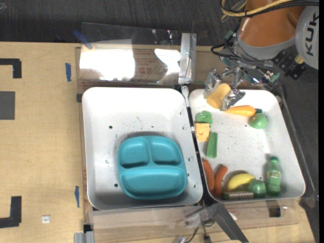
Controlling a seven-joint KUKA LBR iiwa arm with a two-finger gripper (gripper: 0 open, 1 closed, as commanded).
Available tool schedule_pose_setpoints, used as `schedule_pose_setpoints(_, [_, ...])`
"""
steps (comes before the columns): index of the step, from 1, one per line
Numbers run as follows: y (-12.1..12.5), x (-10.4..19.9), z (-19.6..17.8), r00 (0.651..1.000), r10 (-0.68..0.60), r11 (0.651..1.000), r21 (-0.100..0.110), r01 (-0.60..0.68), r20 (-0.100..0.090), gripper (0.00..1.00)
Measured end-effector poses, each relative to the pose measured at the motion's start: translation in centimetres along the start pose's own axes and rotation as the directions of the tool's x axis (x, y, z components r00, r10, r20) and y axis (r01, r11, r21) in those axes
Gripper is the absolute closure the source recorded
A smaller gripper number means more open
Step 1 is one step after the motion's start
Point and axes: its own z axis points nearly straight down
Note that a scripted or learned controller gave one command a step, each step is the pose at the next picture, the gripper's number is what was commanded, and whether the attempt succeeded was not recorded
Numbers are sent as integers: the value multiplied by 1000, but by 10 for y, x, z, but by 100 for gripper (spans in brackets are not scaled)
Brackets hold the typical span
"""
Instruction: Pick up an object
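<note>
The hand (pixel 223 92) hangs over the far left corner of the right white bin (pixel 291 135), its metal fingers pinching a yellow wedge-shaped toy (pixel 218 95); the grasp looks made; next comes a straight lift, clear of the orange carrot (pixel 241 111).

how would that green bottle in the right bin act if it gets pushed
The green bottle lies on its side, so it would probably roll. It looks like smooth plastic, likely light and a bit slippery. The bin wall beside it should stop it quickly.

One fixed camera looks down at a slant on both white bins (pixel 96 135) — arm (pixel 268 19) entering from the right.
</note>
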Motion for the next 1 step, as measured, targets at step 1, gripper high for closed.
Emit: schedule_pose_setpoints(1, [9, -8, 12, 1000, -31, 1000, -1, 31, 0, 100])
